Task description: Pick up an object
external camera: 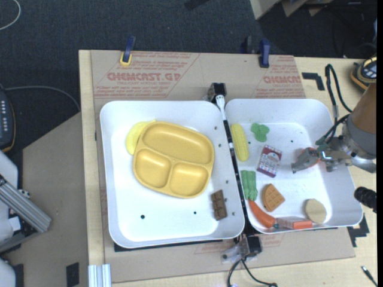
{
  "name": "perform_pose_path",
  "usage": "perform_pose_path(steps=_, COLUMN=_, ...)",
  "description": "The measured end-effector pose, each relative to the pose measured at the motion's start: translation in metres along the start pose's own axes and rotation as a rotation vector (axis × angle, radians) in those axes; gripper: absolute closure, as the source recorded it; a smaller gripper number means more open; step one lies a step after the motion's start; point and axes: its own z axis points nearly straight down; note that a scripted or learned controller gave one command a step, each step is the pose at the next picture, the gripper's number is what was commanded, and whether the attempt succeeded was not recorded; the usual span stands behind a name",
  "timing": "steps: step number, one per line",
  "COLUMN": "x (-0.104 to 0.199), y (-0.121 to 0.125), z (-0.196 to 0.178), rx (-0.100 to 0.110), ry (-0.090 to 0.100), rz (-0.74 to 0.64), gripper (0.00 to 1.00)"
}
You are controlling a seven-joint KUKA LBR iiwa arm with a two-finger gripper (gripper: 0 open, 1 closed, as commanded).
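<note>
- No thing is gripped; likeliest targets lie in the right bin.
- The packet, nearest the hand, lies flat, long axis up-down, slightly tilted.
- The corn runs lengthwise along the divider.
- The hand hovers low, pointing left; spread or pressed together, I cannot tell.
- The yellow tray fills the left bin.

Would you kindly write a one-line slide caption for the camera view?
Grey KUKA arm's gripper hovers over right white bin of toy foods; yellow divided plastic tray fills left white bin.
</note>
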Motion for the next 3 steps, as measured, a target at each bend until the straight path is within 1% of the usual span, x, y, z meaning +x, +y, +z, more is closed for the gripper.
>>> perform_pose_path(steps=1, x=0.008, y=0.004, z=0.060, rx=0.000, ry=0.001, rz=-0.001, gripper=0.00)
perform_pose_path(steps=2, x=0.009, y=0.003, z=0.086, rx=-0.002, ry=0.000, rz=-0.001, gripper=0.00)
perform_pose_path(steps=3, x=0.009, y=0.004, z=0.074, rx=-0.007, ry=-0.003, rz=0.001, gripper=1.00)
